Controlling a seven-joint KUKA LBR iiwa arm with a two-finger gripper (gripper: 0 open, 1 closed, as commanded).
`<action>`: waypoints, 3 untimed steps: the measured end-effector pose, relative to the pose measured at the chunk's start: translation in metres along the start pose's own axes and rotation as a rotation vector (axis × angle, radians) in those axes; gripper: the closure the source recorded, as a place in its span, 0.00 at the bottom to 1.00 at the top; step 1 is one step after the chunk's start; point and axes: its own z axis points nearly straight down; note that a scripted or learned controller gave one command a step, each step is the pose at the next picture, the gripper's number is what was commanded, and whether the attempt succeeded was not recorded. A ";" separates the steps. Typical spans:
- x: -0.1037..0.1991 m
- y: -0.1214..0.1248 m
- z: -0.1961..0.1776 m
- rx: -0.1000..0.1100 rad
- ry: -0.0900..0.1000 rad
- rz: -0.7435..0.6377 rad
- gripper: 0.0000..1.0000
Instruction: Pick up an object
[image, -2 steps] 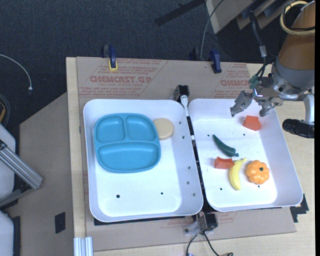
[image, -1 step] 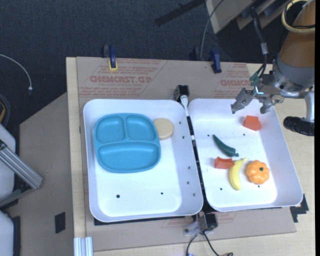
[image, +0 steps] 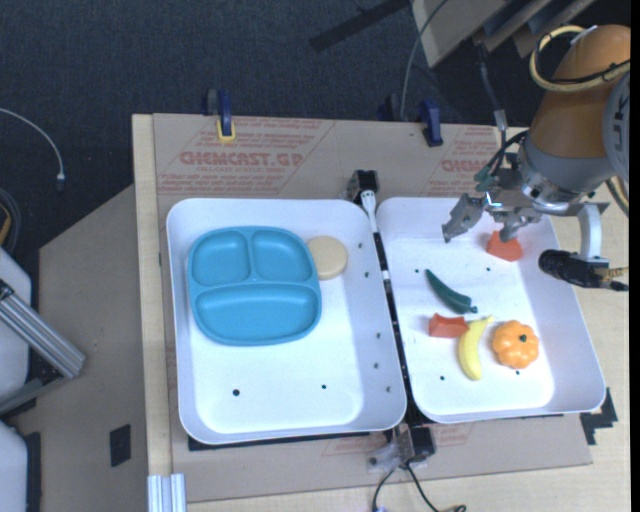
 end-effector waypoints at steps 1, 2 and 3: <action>0.001 -0.008 0.046 0.001 0.000 0.001 0.00; -0.001 -0.011 0.090 0.001 0.000 0.002 0.00; -0.002 -0.009 0.076 -0.008 -0.002 0.002 1.00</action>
